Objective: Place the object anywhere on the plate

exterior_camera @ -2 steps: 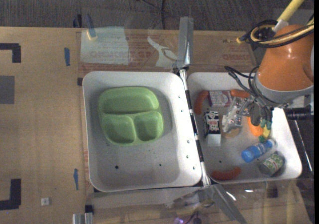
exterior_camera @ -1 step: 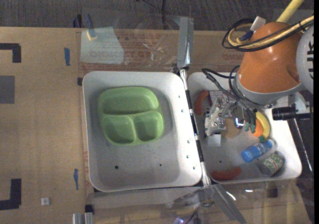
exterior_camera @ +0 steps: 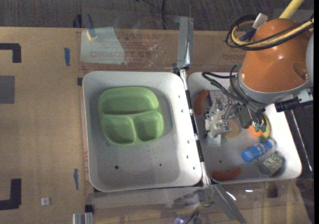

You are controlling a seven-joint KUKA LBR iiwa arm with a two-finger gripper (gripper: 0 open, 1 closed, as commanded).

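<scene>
A green three-compartment plate [exterior_camera: 131,114] lies in the left bin [exterior_camera: 142,173], toward its back left, with nothing on it. My gripper [exterior_camera: 216,123] is low in the right bin [exterior_camera: 291,166], near that bin's left wall, under the orange wrist [exterior_camera: 273,63]. Close around it lie a red sausage [exterior_camera: 201,101] to the back left and a tan round piece [exterior_camera: 231,130] just to its right. The arm hides part of the bin behind the gripper.
Further objects in the right bin: a second red sausage [exterior_camera: 227,173] at the front, a blue bottle [exterior_camera: 257,151], a small can [exterior_camera: 270,164], and an orange and yellow item [exterior_camera: 259,128]. A metal divider [exterior_camera: 192,123] separates the bins.
</scene>
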